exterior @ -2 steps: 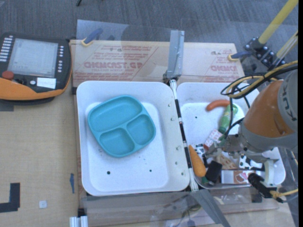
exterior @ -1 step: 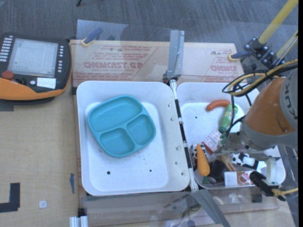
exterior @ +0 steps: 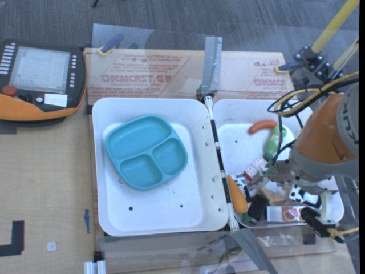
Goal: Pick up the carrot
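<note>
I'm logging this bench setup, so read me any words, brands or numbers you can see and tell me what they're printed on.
"CHEMCAST GP", red print on the brown protective sheet behind the left bin.
Same red print, partly legible, on the sheet behind the right bin.
Teach pendant screen and keys: too small to read.
Small packages in the right bin: blurred, unreadable.

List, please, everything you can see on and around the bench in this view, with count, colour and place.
Bins: two, white, side by side; left bin, right bin.
Divided plate: one, light blue, in the left bin.
Carrot: one, orange, by the right bin's left wall.
Sausage: one, red-orange, at the right bin's far end.
Bottle: one, green, just below the sausage.
Small mixed items: several, varied, near end of the right bin.
Teach pendant: one, grey and orange, far left.
Arm: one, orange band, over the right bin.
</note>
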